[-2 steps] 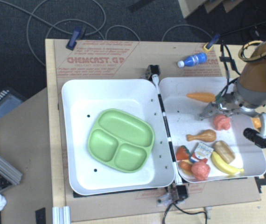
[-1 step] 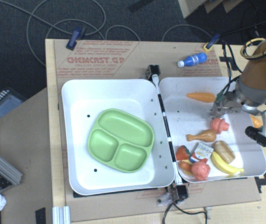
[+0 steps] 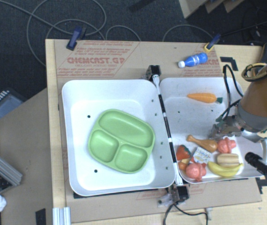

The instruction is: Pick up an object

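The right bin [image 3: 189, 86] holds the whole job, and the arm [image 3: 260, 102] reaches into it from three o'clock. The gripper [image 3: 222, 129] hangs low over the bin's lower half, just above a cluster of toy food. How wide it stands I cannot tell; the wrist hides that end of it.

The nearest pick looks like the drumstick [image 3: 202, 142], lying at about seven o'clock from the gripper and close beside it. Its long axis runs from ten o'clock to four o'clock, thin bone end up-left, fat brown end down-right toward the tool. A short drop down and left would probably reach it, with the closing line set across that axis.

Smaller pieces crowd it: a banana [image 3: 225, 170] at six o'clock along the bin's lower rim, a bun-like piece [image 3: 228, 159] on top of it, a pink lump [image 3: 226, 145] just right of the drumstick. The carrot [image 3: 203, 97] lies alone at eleven o'clock, well apart, long axis left to right.

The left bin [image 3: 77, 102] carries a green divided tray [image 3: 121, 141].
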{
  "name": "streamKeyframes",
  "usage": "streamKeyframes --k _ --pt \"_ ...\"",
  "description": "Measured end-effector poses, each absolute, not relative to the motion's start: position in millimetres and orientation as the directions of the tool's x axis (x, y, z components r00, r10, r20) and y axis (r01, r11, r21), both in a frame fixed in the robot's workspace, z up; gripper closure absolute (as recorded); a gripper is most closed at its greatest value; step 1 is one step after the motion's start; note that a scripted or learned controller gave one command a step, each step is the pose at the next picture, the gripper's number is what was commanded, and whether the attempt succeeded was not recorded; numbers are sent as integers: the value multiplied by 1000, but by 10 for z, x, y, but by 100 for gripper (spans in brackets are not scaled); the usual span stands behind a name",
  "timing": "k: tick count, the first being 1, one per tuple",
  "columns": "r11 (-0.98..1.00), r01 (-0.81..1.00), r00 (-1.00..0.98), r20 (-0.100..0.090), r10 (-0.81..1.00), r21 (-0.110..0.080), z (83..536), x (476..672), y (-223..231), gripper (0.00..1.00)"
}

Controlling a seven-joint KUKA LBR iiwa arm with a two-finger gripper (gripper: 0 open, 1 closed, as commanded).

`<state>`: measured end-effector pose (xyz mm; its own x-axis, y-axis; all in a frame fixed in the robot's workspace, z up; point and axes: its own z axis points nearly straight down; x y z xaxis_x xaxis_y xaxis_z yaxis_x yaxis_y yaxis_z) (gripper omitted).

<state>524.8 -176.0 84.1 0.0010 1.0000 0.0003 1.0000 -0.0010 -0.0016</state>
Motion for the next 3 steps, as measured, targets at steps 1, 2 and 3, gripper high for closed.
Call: streamKeyframes --k 1,2,3 --pt "2 1000 -2 -1 1000 4 1768 5591 -1401 100" --pt "0 1000 0 0 1000 1 1755 5578 -1407 0" --pt "1 1000 -1 1 1000 -1 1061 6173 -963 0"
